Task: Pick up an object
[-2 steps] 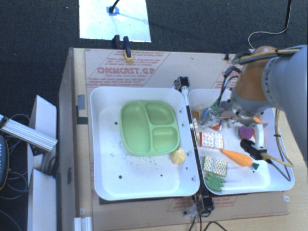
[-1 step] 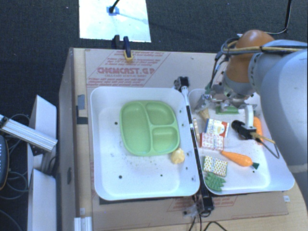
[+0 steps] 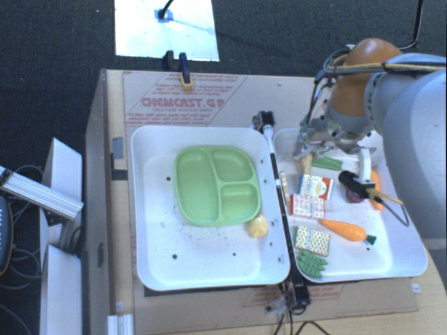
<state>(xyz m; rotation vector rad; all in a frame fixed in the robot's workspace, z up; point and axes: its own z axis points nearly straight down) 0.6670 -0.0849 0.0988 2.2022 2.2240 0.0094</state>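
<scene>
The arm point(image 3: 412, 110) is a thick, rounded tube of pale grey with a smooth, slightly glossy shell that catches soft highlights. Near the wrist sits a bulging orange band point(image 3: 363, 75), domed on top and duller toward its lower edge. Thin dark cables point(image 3: 323, 100) run down the side of the wrist, some looping loosely, and a thin yellowish line point(image 3: 380, 65) crosses the orange dome. Below the band the wrist narrows into a grey metal collar. Under it hangs the tool point(image 3: 318, 149), a cluster of small silvery-grey metal parts with angular brackets and sharp edges, darker in its recesses. Its fine details are too small to make out.
</scene>
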